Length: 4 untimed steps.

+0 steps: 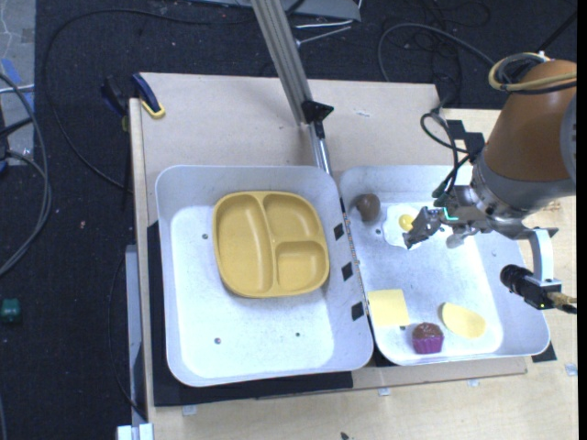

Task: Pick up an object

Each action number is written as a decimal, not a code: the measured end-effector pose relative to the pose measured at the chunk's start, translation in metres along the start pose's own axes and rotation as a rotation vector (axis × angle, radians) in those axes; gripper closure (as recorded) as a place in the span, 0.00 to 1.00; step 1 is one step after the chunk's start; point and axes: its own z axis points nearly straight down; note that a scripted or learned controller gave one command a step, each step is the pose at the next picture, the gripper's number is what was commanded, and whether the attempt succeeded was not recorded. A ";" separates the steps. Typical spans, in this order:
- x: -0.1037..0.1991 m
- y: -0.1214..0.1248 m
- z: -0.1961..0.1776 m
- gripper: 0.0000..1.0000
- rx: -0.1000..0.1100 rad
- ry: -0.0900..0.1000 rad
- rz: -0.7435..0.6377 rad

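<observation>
Grey arm's gripper [431,228] over right bin [523,337], finger state unclear, near fried-egg toy [404,224]

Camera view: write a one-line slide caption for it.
Gripper over the right bin near a fried egg; yellow tray sits in the left bin.

No text, label, brand, number or sign can be read anywhere on the table [229,108] or in the two white bins [183,337]. The yellow divided tray [271,243] in the left bin bears no print. The small items in the right bin, among them a yellow square [388,306] near its front edge, look blank too, though they may be too small to show fine lettering.
</observation>
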 end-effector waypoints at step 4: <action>0.004 -0.002 0.134 0.00 -0.004 -0.002 0.002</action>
